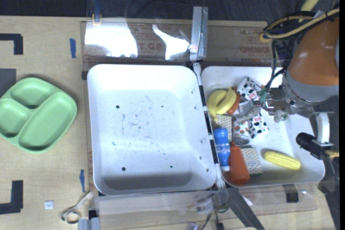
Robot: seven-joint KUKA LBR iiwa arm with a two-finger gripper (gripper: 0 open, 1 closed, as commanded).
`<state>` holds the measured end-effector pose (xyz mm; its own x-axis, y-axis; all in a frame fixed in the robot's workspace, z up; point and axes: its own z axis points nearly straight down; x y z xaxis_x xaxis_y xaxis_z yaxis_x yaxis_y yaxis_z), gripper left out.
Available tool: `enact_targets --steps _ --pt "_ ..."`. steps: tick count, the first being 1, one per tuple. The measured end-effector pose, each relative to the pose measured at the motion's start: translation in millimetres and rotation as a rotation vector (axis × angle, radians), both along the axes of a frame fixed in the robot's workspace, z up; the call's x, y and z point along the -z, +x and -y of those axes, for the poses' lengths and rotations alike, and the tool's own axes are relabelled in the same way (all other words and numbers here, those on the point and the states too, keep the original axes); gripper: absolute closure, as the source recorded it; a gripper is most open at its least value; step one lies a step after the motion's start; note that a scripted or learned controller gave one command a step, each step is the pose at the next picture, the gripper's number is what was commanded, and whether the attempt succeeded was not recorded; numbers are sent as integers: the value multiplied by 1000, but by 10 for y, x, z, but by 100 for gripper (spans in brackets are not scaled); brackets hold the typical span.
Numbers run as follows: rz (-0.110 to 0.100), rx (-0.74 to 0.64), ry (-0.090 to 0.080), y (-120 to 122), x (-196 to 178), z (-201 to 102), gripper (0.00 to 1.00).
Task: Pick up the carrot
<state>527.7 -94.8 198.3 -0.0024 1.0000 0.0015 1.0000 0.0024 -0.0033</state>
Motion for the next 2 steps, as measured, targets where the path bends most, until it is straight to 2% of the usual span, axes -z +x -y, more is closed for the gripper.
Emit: enact_targets --steps 1,2 --pt "15 43 -1 489 981 151 0" --pt "8 -226 -2 934 1133 675 0"
